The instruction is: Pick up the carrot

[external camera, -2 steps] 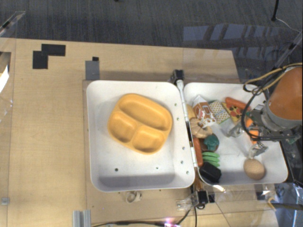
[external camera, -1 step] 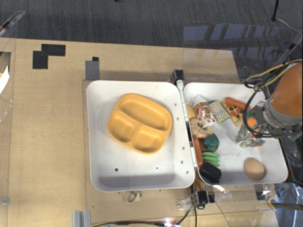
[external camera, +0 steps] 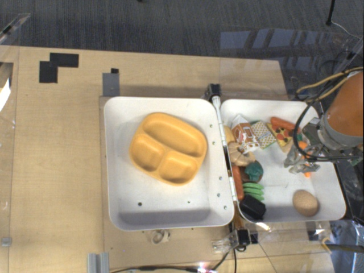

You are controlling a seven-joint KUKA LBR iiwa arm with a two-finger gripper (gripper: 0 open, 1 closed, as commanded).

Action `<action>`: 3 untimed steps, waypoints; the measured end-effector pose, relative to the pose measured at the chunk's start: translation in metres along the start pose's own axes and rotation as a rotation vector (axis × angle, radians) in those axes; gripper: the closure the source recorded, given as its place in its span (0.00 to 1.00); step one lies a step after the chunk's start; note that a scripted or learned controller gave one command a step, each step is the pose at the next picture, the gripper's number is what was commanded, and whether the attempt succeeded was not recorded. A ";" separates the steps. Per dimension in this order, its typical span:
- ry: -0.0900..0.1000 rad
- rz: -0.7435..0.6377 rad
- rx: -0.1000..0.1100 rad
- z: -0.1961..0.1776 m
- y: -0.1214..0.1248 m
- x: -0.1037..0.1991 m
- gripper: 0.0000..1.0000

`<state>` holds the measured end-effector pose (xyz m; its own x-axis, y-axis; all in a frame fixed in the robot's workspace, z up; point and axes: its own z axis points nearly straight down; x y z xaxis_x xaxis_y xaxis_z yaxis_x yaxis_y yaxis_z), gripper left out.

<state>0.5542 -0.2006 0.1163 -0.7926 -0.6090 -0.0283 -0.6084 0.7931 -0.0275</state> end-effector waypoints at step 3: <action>0.006 -0.073 -0.008 0.021 -0.031 -0.044 0.00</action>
<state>0.6085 -0.1984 0.0977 -0.7464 -0.6652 -0.0207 -0.6649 0.7467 -0.0214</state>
